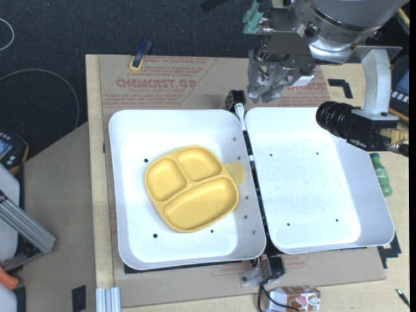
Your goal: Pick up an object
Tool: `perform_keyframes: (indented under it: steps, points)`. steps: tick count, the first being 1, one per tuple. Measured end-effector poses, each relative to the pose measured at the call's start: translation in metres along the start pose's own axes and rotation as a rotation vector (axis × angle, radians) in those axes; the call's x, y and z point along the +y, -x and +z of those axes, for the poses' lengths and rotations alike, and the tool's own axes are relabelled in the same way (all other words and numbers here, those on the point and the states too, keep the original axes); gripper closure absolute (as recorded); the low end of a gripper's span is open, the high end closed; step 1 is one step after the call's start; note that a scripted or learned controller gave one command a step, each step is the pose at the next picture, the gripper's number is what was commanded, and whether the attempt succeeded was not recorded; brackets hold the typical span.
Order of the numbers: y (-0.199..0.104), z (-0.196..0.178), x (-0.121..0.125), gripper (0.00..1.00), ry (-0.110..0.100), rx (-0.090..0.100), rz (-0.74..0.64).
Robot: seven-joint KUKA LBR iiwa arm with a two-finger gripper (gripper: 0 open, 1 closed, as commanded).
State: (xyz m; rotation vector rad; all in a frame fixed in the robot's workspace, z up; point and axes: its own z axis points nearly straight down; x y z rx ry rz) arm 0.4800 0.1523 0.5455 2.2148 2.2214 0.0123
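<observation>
Camera view: I am looking down at a slant on two white bins side by side on the tabletop.
Plate: a yellow divided plate with three compartments lies flat in the left bin, a little right of its middle, its right edge near the wall between the bins.
Right bin: the right bin has only small dark dots on its floor.
Arm: the arm comes in from the upper right, grey with its orange band at the top edge.
Pincer: the pincer hangs over the far rim where the two bins meet, well apart from the plate; it carries nothing, and I cannot tell from here how it is set.
Stage: I judge the pick has not started; the plate is untouched and the pincer is above the back edge, not over it.
Risk, aim: coming straight down from here I would hit the rim or the dividing wall, not the plate.
Risk, grip: the plate is wide, flat and smooth, so I expect a grab on its middle to slip off; a ridge or the outer lip looks the only hold.
Risk, push: a glancing touch could slide it against the wall and tip it.
</observation>
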Motion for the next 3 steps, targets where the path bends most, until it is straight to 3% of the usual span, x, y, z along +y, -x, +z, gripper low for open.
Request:
perform_keyframes:
  steps: [1, 2, 3]
  points:
    - [-0.053, 0.032, -0.002, 1.00, -0.015, -0.004, -0.002]
    - [-0.031, 0.009, -0.001, 1.00, -0.005, -0.001, 0.005]
    - [0.005, 0.135, 0.004, 1.00, -0.023, -0.008, 0.008]
